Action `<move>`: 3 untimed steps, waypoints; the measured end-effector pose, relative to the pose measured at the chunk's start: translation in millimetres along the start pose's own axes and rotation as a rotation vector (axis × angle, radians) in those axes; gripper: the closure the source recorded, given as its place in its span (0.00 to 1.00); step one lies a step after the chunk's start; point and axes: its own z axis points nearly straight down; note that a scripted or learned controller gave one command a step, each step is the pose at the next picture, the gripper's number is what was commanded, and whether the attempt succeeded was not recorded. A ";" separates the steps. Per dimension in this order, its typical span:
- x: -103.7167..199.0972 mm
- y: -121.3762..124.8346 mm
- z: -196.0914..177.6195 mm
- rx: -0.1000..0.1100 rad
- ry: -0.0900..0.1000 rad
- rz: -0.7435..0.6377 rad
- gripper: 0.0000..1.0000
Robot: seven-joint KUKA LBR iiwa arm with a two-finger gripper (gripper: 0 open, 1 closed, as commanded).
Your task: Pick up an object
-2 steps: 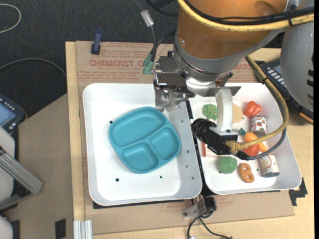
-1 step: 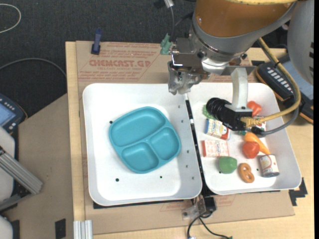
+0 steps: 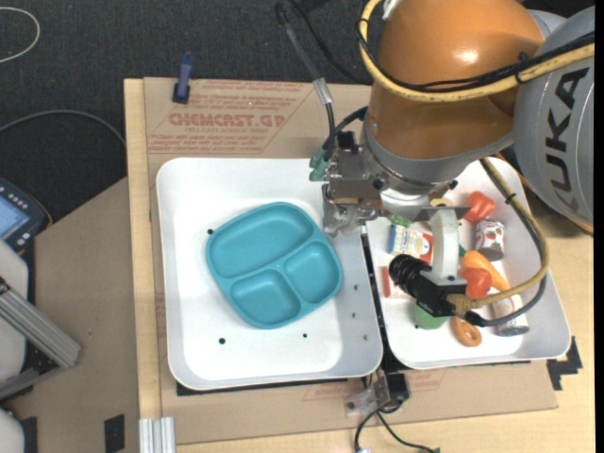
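Claw (image 3: 344,217) hung over the seam between bins, jaw state hard to tell; cluttered toys (image 3: 453,272) lay at its 4 o'clock in the right bin (image 3: 543,343).

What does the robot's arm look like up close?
The arm is chunky and grey, with big dark letters on its side. A shiny orange dome caps the wrist, and yellow and black cables loop around it. Beneath sits a metal gripper mount.

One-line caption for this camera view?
Arm over right bin of small items; blue divided plate in left bin.
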 end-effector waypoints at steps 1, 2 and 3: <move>2.1 2.2 -15.6 -0.014 0.004 -0.001 1.00; 50.5 -13.2 -128.5 -0.026 0.011 -0.011 1.00; 48.0 -12.6 -131.9 -0.015 0.005 -0.005 1.00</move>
